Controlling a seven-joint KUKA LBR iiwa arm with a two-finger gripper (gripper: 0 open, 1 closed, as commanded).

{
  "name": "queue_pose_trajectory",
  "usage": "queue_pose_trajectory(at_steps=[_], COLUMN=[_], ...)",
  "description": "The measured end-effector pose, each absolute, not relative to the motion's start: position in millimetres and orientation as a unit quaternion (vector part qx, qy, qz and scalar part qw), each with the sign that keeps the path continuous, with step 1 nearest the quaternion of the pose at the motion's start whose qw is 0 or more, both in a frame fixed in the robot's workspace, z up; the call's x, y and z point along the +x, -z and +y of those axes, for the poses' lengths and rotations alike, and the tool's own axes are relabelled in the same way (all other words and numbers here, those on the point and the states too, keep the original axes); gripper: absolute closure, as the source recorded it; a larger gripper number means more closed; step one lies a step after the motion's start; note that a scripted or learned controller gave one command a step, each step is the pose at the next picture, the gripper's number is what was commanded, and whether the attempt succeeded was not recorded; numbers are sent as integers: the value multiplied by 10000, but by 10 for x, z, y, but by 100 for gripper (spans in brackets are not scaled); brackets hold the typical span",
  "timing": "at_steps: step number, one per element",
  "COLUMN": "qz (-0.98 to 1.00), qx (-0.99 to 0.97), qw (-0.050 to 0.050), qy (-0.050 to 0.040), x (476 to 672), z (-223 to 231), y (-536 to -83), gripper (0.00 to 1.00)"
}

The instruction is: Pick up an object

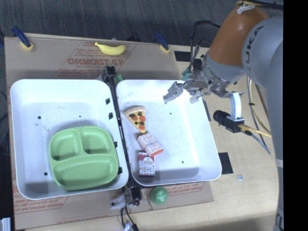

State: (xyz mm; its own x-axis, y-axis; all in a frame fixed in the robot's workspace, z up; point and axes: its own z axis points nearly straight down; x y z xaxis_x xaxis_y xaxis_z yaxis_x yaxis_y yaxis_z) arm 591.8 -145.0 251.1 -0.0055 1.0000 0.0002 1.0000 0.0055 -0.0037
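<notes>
1. The right shallow white plastic bin [192, 143] keeps its things along its left wall: a toy pizza slice [136, 118], a small pink-and-orange carton [149, 145] below it, and a red-and-white box [146, 165] near the front rim.
2. The bin's middle and right floor lie bare.
3. The left white bin [29, 105] carries a green sectioned tray [83, 157].
4. The grey two-finger gripper [183, 94] hangs over the right bin's back edge, fingers spread apart, nothing between them, well away from the toys.
</notes>
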Motion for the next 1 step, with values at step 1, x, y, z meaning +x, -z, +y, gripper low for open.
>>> queue_pose_trajectory(at_steps=[1], qz=[-7086], qx=[-7056], qw=[9], qy=[-7], x=[5341], z=[-1564], y=[-2963], gripper=[0])
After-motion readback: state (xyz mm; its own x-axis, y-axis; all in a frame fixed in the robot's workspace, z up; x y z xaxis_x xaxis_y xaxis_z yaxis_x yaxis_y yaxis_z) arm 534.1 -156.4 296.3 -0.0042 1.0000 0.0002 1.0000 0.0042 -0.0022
